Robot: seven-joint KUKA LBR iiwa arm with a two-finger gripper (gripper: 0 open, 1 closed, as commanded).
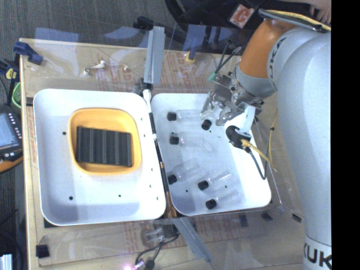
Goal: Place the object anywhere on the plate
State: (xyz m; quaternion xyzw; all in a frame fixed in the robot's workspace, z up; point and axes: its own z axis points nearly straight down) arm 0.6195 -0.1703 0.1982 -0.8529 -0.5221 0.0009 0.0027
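A yellow plate (79, 122) lies in the left bin (50, 196), and a dark ridged block (105, 146) rests on its middle. Several clear vials with black caps lie scattered in the right bin (256, 190), for instance one (171, 116) at the upper left and one (211, 204) near the front. My gripper (217, 114) hangs over the upper right part of the right bin. One black-capped vial (206, 125) sits just below and left of it; whether it touches the gripper is unclear.
A metal divider rail (153, 55) runs back from between the bins. A yellow and black cable (256, 153) trails from the wrist over the right bin's right side. The arm's large grey body (304, 122) covers the right of the bench.
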